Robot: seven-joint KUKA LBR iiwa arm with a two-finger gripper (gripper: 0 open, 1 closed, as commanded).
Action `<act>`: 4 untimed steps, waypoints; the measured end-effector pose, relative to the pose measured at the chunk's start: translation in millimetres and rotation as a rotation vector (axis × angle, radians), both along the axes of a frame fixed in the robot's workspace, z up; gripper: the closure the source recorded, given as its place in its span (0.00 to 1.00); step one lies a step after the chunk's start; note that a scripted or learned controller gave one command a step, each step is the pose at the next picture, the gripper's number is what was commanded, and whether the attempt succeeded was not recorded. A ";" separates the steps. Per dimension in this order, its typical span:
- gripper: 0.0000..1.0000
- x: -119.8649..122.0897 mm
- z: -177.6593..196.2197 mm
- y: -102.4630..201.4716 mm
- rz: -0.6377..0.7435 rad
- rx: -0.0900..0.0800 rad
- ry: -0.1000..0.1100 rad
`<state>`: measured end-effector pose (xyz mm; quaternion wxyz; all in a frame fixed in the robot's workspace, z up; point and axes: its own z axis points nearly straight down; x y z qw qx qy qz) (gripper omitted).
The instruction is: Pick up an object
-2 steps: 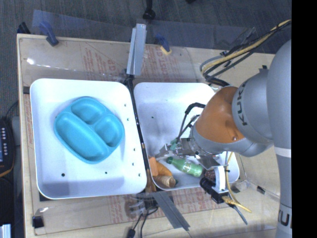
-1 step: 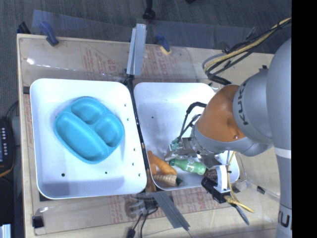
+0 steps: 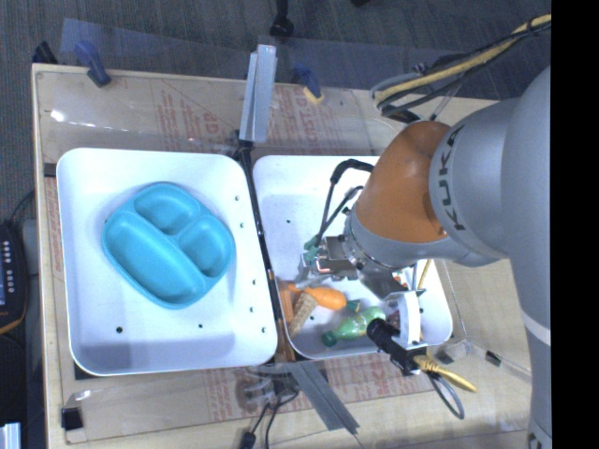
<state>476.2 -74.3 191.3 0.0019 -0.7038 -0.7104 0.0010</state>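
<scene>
The grey arm with the orange band (image 3: 412, 190) is seen lowered over the right-hand shallow white bin (image 3: 281, 195), its wrist covering much of that bin's middle; the gripper (image 3: 323, 262) is taken to lie at about eight o'clock from the orange band, among metal parts and cables, just above the objects; whether it is open or closed cannot be told, and nothing can be seen held in it; the small orange carrot-shaped object (image 3: 323, 297) lies near the bin's lower left, at about six o'clock from the gripper, apparently resting on the bin floor; a green bumpy plastic object (image 3: 354, 326) lies just beside it at about four o'clock, and a pale brownish piece (image 3: 298, 309) is pressed near the dividing wall; the left-hand white bin (image 3: 84, 325) holds a blue three-compartment plastic tray (image 3: 168, 243); the approach is judged to be largely made, while the grasp and the lift are judged as not yet done, since every object appears to sit low in the bin
</scene>
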 end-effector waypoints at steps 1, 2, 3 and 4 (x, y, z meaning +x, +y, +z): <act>1.00 10.2 -92.0 -59.2 -0.003 0.000 0.001; 1.00 0.9 -99.2 -115.9 -0.003 -0.001 -0.004; 0.00 0.8 -99.3 -115.9 -0.003 -0.001 -0.004; 0.00 0.4 -99.0 -105.6 -0.005 -0.003 -0.004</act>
